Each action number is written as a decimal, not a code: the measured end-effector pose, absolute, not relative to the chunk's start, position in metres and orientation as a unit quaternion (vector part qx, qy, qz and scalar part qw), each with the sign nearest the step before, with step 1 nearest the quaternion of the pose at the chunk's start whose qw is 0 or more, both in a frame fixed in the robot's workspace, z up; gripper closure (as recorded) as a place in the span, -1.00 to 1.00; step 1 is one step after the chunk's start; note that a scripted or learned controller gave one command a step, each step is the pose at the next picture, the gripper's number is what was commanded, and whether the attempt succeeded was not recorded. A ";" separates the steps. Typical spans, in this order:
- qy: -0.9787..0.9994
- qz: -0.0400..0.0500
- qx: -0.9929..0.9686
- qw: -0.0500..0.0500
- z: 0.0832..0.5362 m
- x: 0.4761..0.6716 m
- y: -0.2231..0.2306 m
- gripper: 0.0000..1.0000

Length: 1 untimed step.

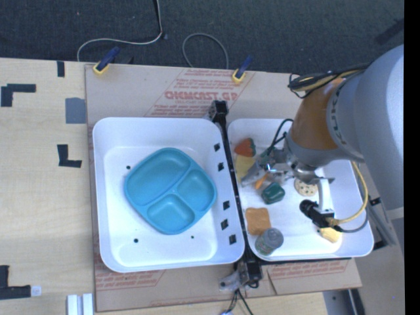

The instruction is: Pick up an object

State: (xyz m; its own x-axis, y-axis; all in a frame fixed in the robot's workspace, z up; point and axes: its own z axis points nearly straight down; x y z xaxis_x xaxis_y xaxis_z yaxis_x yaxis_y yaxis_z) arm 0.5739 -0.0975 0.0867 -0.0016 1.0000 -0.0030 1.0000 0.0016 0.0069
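Beneath the gripper (268,173), in the bin on the view's right (359,244), a green block (272,193) lies on the white floor; it is the nearest candidate for the pick. It sits just beside the gripper, toward the view's lower edge and a shade to the right. The block looks squat, with its slightly longer side running roughly across the view; at this size I cannot settle the axis more firmly.

Gripper state: the head hangs low over the cluster, and the slant of the view, with cables across it, hides whether it is spread or pressed together. I cannot tell. Nothing is seen held in it.

Neighbours in the same bin:
- A yellowish piece (248,170) is just to the gripper's left in the view, near the dividing wall.
- An orange-red piece (244,147) lies above that.
- A speckled pale disc (303,188) lies to the block's right, near but apart.
- A tan block (258,219) and a grey can (269,240) lie below, close together.

The bin on the view's left (105,176) holds a blue divided plate (170,189), well apart from the work.

Judgement: the pick is not yet made. A short shift toward the view's lower edge would centre the gripper on the green block. The crowding may cause a miss or a nudge.
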 end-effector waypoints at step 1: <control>0.708 0.002 0.706 0.003 0.087 0.565 -0.099 -1.00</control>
